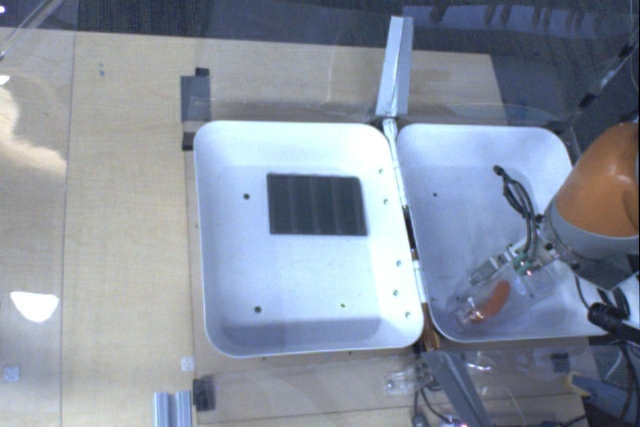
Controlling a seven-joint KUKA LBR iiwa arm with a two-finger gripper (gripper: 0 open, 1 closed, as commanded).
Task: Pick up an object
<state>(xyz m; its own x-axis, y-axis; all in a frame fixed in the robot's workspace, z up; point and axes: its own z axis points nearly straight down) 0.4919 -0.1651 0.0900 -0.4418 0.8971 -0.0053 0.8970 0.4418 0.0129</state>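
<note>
In the right bin's near corner you have a small orange-red object (492, 300) lying on the white floor – partly veiled by something clear around it. The gripper (500, 277) sits right over it, reaching down from the arm (600, 205) with its orange band at the right; whether the fingers are spread or pinching, you cannot tell. The right bin (450, 165) touches the left bin (230, 215), which holds a dark ribbed rectangular panel (316, 205) – both rest on the wooden bench (110, 245)
</note>
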